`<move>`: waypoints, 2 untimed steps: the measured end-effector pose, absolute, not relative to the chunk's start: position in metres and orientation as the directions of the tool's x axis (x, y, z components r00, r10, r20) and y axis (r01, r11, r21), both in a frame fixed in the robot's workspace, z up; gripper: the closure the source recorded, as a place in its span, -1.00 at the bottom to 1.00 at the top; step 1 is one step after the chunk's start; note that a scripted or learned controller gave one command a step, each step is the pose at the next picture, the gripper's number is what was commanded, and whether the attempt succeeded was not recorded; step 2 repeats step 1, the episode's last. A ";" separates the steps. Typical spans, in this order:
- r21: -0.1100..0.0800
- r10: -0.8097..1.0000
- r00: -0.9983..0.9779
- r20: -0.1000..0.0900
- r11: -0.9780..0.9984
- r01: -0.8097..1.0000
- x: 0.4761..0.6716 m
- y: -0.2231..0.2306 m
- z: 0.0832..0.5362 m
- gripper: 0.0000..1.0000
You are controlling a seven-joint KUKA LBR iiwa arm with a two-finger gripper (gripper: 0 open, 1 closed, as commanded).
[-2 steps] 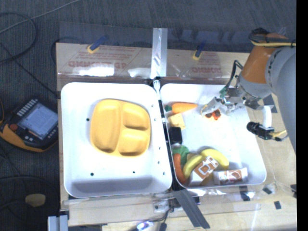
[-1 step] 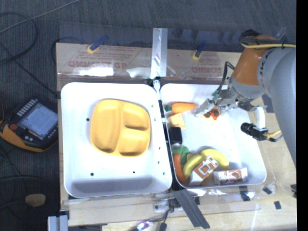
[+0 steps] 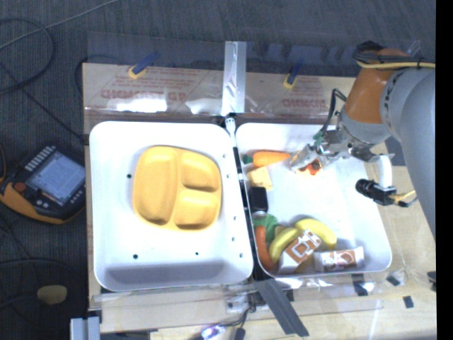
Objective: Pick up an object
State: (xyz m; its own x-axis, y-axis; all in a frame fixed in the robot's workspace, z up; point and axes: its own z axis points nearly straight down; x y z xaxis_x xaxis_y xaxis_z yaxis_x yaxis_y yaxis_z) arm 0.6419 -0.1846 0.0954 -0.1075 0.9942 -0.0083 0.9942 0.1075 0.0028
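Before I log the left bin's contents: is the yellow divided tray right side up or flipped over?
Flipped over, it seems. The yellow divided tray shows three rounded, bulging sections rather than hollows, lying flat in the left bin.

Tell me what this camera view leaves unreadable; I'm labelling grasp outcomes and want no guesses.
- Claw, camera view: small and blurred over the right bin; whether it is open or shut cannot be told.
- Small orange-red bit at the claw: too small to identify or to tell if it is gripped.
- Small box, camera view: label print too small to read.
- Carrot: its right tip hidden behind the claw.
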 end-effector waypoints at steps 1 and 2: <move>-0.005 0.997 -0.077 -0.001 0.077 0.997 0.669 -0.112 0.212 1.00; -0.005 0.997 -0.077 -0.001 0.077 0.997 0.669 -0.112 0.212 1.00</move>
